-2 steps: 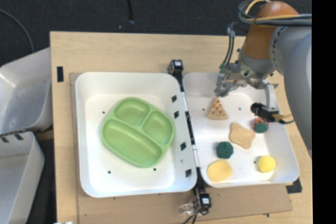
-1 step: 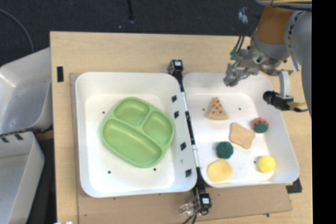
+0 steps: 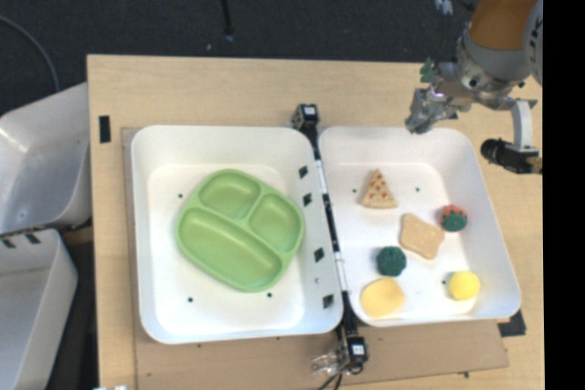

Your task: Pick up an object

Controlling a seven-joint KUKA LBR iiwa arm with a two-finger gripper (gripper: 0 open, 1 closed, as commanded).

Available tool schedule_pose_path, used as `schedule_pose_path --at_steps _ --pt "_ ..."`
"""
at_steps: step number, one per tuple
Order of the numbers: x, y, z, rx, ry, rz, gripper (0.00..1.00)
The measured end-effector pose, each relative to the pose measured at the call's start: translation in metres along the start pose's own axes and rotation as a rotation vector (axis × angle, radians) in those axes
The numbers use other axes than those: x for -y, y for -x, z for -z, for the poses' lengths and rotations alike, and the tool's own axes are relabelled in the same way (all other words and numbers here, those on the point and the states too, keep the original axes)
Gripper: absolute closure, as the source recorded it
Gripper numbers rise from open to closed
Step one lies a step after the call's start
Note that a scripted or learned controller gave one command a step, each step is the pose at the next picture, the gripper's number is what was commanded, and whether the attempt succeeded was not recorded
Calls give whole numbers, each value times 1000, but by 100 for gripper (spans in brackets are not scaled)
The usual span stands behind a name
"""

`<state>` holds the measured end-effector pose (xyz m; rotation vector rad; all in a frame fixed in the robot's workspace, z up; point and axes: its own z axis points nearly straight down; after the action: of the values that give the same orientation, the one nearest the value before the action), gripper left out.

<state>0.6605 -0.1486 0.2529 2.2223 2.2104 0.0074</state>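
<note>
I haven't picked anything yet; my gripper point(image 3: 426, 116) hangs above the right bin's point(image 3: 492, 196) far edge, I can't tell its grip

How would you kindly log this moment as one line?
end effector: above right bin far rim | holding: nothing seen | pizza slice: in right bin | green tray: left bin

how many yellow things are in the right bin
2. A larger pale yellow piece lies by the front edge of the right bin, near the divider. A smaller, brighter yellow ball lies toward the front right corner. None looks hidden.
</note>
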Motion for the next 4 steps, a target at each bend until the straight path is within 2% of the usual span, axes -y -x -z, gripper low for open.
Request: schedule_pose_path --at_steps 1,3,4 --pt "-1 1 30 -1 -3 4 100" --pt "16 -89 7 -1 -9 10 100" --pt "27 -145 -5 -2 -9 11 100"
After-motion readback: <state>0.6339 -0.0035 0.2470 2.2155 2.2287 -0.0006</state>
